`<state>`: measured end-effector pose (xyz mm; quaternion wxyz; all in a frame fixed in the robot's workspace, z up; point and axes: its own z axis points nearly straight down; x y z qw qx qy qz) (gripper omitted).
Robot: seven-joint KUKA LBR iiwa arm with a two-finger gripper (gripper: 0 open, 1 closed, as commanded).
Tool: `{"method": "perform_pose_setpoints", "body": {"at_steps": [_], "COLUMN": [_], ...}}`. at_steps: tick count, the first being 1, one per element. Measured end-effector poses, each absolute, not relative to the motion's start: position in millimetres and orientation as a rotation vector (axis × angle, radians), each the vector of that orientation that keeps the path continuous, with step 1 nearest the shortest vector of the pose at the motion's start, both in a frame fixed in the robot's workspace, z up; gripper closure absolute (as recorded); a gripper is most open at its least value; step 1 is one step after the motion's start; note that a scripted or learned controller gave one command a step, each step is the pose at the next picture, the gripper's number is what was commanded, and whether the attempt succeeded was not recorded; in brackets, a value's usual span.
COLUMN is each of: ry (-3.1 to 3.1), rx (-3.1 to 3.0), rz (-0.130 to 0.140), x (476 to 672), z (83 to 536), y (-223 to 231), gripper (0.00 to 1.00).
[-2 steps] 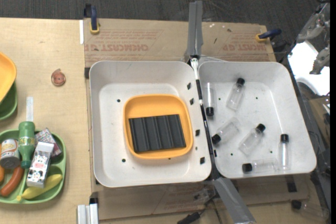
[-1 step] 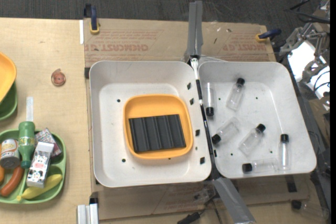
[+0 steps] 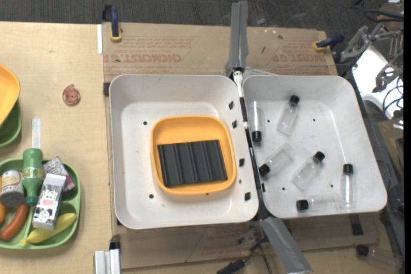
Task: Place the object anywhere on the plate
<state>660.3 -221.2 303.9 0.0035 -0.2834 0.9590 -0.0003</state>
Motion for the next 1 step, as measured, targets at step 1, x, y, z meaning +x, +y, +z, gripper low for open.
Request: {"method": "perform_pose_setpoints", "body": {"at_steps": [1], "ry": [2.853], "rx": [-1.299], "rz": [-0.001], "x": [660.2], "z": [323.1], "y": [-221.3], "gripper": [0.00]}}
